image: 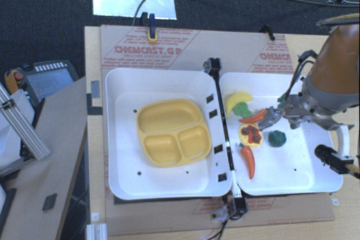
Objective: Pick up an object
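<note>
The right bin (292, 177) holds several toy foods. A yellow banana (237, 100) lies at its upper left with a light green piece (243, 111) beside it. A red chili (254, 117) lies slanted just below them. Under it sit a yellow piece with red spots (251, 135), a dark green broccoli (277, 138) and an orange-red pepper (248, 161). My gripper (273, 117) is low in the bin, right at the red chili's right end and above the broccoli. The arm's body hides the bin's right side.
The left bin (121, 137) holds a yellow three-compartment tray (171, 132). A black divider rail (220, 126) runs between the bins. Bare floor lies in the right bin's lower half. A pendant and a bench stand off to the left.
</note>
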`<state>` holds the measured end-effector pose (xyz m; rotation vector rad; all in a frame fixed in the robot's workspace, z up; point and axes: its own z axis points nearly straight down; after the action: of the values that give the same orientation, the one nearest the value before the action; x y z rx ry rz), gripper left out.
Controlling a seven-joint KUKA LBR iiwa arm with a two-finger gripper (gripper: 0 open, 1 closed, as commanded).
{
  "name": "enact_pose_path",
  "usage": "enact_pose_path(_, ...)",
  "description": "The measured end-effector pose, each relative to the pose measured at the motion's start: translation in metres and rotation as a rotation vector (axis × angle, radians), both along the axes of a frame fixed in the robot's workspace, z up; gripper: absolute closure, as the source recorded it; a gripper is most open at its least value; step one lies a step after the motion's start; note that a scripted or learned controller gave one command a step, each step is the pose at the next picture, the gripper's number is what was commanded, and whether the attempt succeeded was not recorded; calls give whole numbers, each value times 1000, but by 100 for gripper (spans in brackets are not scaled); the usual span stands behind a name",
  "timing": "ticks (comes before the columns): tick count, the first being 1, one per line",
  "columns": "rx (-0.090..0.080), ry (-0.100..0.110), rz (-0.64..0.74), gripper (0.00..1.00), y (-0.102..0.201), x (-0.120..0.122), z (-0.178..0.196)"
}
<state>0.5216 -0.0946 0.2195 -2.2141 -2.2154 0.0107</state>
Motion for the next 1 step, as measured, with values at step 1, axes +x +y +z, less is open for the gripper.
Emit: enact_pose_path(1,-1,-12,2,0,0,3,6)
